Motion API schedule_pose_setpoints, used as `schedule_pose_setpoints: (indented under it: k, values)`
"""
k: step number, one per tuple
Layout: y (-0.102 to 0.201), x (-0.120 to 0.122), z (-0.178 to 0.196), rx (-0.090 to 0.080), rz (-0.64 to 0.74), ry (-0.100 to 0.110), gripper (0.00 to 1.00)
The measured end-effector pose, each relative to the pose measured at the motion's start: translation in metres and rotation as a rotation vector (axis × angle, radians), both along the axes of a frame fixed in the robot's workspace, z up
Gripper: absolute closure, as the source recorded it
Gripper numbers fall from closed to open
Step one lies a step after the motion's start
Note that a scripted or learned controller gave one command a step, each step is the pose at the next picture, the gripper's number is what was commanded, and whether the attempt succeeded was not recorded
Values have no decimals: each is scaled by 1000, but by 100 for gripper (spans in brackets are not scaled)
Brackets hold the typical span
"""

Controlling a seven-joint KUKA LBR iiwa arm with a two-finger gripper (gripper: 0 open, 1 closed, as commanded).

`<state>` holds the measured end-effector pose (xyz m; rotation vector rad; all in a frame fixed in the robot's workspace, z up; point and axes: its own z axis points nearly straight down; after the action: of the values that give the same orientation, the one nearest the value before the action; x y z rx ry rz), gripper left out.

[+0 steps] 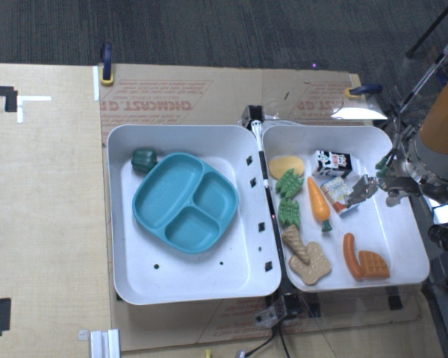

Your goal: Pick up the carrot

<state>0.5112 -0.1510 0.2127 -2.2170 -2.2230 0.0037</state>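
Carrot (318, 198): orange tapered plastic toy with green stalk end, lying mid right-hand white bin (403, 237), toward its left wall, untouched. Step, as we judge it: approach. We find the gripper (362, 189) just beside it; its opening we cannot tell. Next: centre over carrot, descend.

The arm (442, 136) is cut off by the right edge, so just its orange band and wrist show beside the right bin (403, 267). Its gripper (361, 191) overlaps the packet (336, 192) beside the carrot (318, 200), hiding part of it, and the print on that packet and on the small carton (333, 162) just above it is too small to read.
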Motion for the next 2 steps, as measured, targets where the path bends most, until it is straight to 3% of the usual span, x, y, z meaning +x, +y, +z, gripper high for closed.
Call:
schedule_pose_setpoints:
  k: [1,2]
  values:
    - [55,-17,-121,0,-112,-3,0]
    - [54,-16,-113,0,-120,-4,100]
